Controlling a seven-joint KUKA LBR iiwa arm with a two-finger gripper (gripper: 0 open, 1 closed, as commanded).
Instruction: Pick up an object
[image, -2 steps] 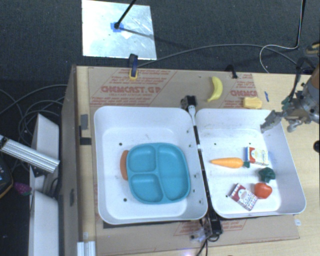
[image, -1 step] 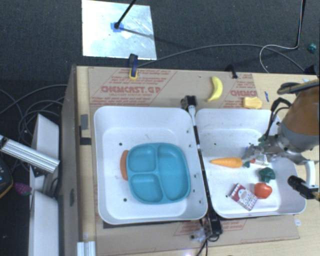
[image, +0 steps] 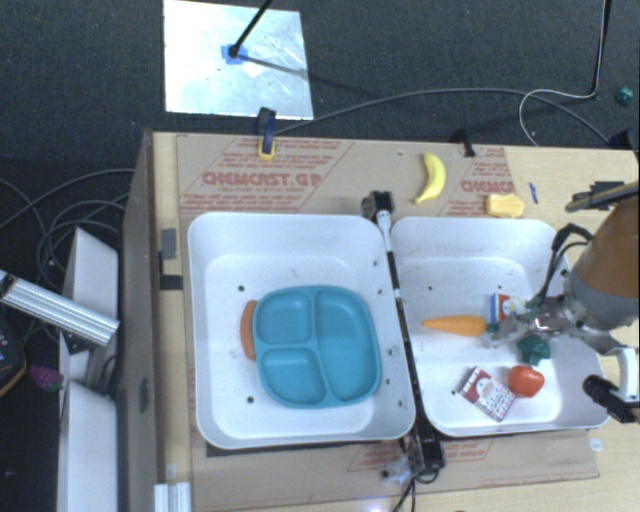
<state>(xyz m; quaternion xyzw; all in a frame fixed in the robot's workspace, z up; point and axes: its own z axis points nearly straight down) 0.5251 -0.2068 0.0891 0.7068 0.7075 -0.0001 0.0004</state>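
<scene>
Nearest the camera, along the near wall of the right bin (image: 470, 428), lie a small red-and-white packet (image: 486, 393) and, just to its right, a red tomato (image: 526, 380); either could serve as the object to pick up, and both sit apart from the gripper. A little farther in is an orange carrot (image: 456, 325), lying crosswise with its tip pointing left toward the divider between the bins. The gripper (image: 515, 322) reaches in from the right and hangs low over the middle of this bin, just right of the carrot's thick end, with a small dark green piece (image: 534, 349) right beside it on the near side. Whether its fingers are spread or clenched cannot be told from here, nor whether anything is caught between them. The low pose over the cluster suggests the arm is working on a pick among these items, since all the loose things here are gathered within its reach. The left bin (image: 215, 250) holds one blue divided plate (image: 317, 343) with four compartments, and one orange piece (image: 247, 329) touching its left rim. On the far bench, outside both bins, rest one yellow banana (image: 432, 177) and one yellow block (image: 506, 206), well apart from the work.
</scene>
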